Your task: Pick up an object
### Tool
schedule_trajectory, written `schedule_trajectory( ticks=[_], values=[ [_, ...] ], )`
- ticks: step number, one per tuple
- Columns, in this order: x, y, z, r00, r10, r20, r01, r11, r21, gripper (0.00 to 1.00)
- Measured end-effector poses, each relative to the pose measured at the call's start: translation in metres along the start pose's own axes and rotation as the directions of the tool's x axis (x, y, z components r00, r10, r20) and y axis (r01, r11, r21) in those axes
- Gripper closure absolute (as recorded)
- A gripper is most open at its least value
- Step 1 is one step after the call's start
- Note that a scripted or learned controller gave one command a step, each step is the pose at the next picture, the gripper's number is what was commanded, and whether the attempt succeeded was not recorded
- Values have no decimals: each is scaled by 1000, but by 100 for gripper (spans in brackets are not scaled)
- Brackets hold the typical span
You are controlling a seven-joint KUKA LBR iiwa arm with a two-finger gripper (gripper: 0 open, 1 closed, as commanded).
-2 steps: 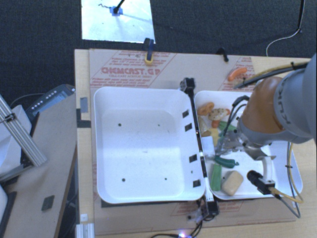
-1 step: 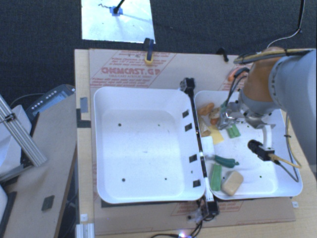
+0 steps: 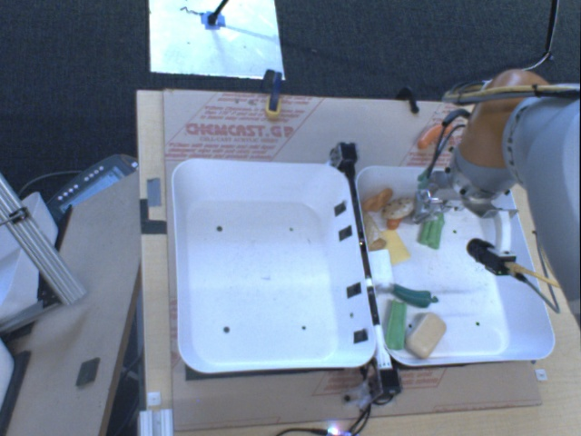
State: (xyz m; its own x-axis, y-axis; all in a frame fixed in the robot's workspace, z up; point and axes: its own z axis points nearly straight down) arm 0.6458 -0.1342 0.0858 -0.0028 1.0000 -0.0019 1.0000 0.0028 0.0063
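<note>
The right bin [image 3: 508, 334] holds several small things. My gripper [image 3: 427, 207] hangs over its far left part, the arm coming in from the right. A light green piece [image 3: 430, 232] lies just below the gripper, touching or nearly touching its tip. To the gripper's left lie an orange piece [image 3: 379, 198] and a brown-and-white piece [image 3: 397, 212]. A yellow wedge [image 3: 396, 245] sits in front of them. Toward the near side are a dark green curved piece [image 3: 415, 294], a green block [image 3: 396, 323] and a tan block [image 3: 425, 334].
The left bin [image 3: 209, 334] stands beside the right one, with black clips [image 3: 353, 289] along their shared wall. A white piece [image 3: 379, 263] rests against that wall. An orange item [image 3: 431, 136] lies on the board behind the right bin.
</note>
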Motion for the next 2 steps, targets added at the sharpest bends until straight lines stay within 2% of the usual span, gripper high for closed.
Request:
schedule_trajectory(
  ticks=[1, 2],
  values=[
    [-14, -55, 1, 1000, 4, -2, -4, 1000, 9, 100],
    [14, -116, 1, 1000, 3, -4, -3, 1000, 11, 100]
  ],
)
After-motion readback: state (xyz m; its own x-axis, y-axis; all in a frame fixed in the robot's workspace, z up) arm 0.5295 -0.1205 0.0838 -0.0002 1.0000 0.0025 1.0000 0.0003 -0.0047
